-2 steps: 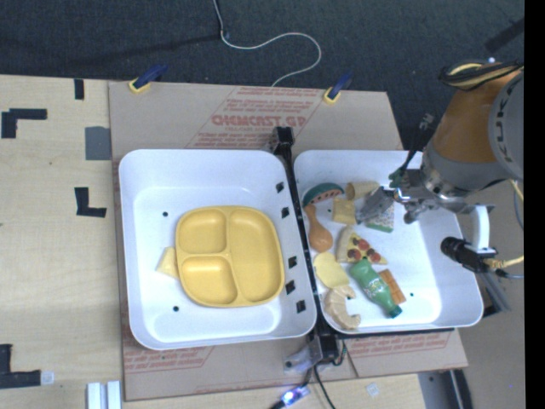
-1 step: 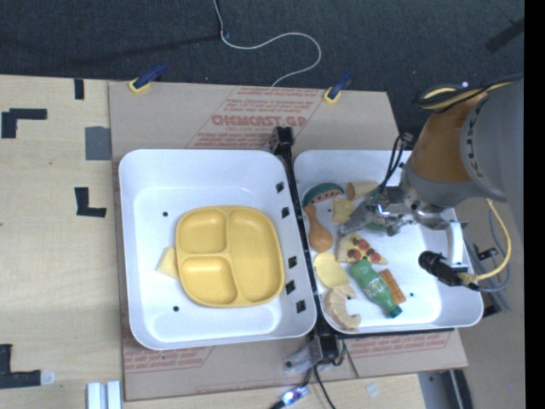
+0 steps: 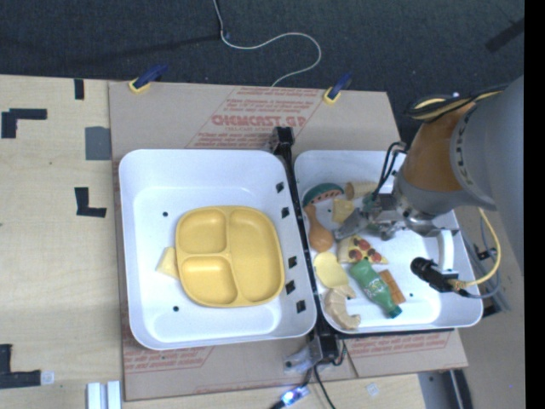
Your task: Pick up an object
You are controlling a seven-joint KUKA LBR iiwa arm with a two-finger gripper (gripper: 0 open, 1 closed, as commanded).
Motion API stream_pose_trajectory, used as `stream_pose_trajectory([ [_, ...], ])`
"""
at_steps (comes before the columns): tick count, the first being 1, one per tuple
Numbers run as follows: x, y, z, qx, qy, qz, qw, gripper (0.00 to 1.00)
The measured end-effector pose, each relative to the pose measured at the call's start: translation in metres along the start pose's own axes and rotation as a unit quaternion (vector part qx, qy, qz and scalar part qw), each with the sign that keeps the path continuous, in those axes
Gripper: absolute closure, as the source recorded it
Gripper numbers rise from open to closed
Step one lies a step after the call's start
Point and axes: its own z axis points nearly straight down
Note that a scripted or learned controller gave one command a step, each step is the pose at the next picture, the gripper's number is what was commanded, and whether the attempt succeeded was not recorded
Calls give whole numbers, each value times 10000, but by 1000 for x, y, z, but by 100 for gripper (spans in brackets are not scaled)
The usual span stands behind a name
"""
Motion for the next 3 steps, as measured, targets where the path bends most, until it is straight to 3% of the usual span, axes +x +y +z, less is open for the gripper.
stream_pose_trajectory([
  [1,0,0,-11,-10,-3,-1,10000,100],
  [3,-9,10,-110,-20,3,-1,10000,100],
])
